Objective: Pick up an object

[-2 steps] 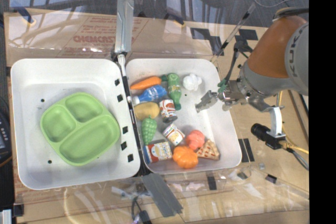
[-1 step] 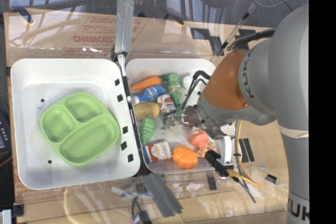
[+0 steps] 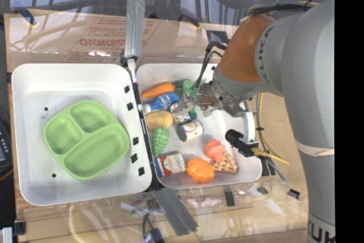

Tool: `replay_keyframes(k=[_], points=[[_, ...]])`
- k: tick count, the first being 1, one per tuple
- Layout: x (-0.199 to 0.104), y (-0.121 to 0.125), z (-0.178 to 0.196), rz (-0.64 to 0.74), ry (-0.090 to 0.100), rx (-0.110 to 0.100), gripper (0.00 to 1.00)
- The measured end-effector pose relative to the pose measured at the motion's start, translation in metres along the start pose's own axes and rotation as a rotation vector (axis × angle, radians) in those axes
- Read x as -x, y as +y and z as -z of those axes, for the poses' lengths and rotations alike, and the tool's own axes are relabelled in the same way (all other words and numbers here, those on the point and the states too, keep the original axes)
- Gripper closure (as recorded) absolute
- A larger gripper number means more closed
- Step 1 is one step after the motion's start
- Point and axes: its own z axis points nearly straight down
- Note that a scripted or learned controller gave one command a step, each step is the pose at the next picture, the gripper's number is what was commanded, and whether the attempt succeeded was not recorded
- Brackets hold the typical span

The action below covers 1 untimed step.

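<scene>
The right bin (image 3: 250, 171) holds several toy foods. An orange carrot (image 3: 158, 90), a blue bottle (image 3: 162, 102), a yellow potato (image 3: 158, 119) and a green corn cob (image 3: 160, 140) lie along its left side. A small tin (image 3: 183, 119) and a white can (image 3: 191, 131) lie in the middle. My gripper (image 3: 191, 102) hangs low over the bin's upper middle, just above the small tin and right of the blue bottle. A green item (image 3: 187, 86) peeks out behind it. I see nothing lifted off the bin floor.
A red-labelled can (image 3: 170, 165), an orange fruit (image 3: 200, 170), a pink piece (image 3: 215, 149) and a waffle wedge (image 3: 226, 165) lie along the right bin's front. The left bin (image 3: 34, 94) holds a green divided plate (image 3: 88, 138). The arm (image 3: 284, 60) covers the right bin's far right corner.
</scene>
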Motion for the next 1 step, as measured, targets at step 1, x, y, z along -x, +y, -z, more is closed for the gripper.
replay_keyframes(k=[1], points=[[0.0276,0.0088,-0.0744,-0.034,-0.001,0.000,0.00]])
